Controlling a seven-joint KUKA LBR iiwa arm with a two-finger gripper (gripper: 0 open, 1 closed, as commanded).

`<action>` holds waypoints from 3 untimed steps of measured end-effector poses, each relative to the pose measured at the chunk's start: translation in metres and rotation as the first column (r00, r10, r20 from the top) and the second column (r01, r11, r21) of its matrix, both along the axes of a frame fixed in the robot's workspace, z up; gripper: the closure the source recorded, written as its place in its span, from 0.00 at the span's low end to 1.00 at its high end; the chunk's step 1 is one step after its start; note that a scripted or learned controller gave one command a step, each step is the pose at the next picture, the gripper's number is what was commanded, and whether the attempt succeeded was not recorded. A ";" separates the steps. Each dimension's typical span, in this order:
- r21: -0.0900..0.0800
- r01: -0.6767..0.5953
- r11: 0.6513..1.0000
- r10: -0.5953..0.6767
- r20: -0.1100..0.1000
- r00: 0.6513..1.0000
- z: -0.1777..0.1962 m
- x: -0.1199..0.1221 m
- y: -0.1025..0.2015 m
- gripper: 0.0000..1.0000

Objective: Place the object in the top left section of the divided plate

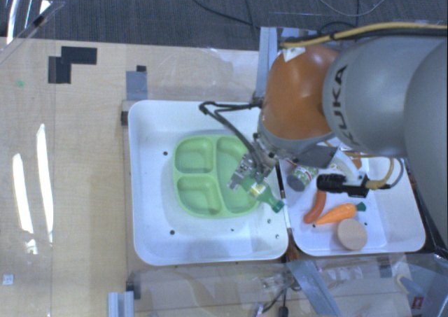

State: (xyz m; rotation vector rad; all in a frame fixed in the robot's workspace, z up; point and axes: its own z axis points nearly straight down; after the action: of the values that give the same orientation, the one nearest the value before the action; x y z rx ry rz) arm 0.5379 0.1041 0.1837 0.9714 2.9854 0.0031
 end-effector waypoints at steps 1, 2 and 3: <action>0.000 0.000 1.000 0.000 0.000 1.000 0.000 0.000 0.000 0.00; 0.000 0.008 1.000 -0.008 0.000 1.000 -0.053 0.025 0.054 0.00; 0.001 -0.060 0.998 0.060 0.003 0.998 -0.046 0.016 0.126 0.00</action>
State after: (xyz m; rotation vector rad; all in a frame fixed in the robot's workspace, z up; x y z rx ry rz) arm 0.5539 0.2298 0.1375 0.8813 3.0111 0.0068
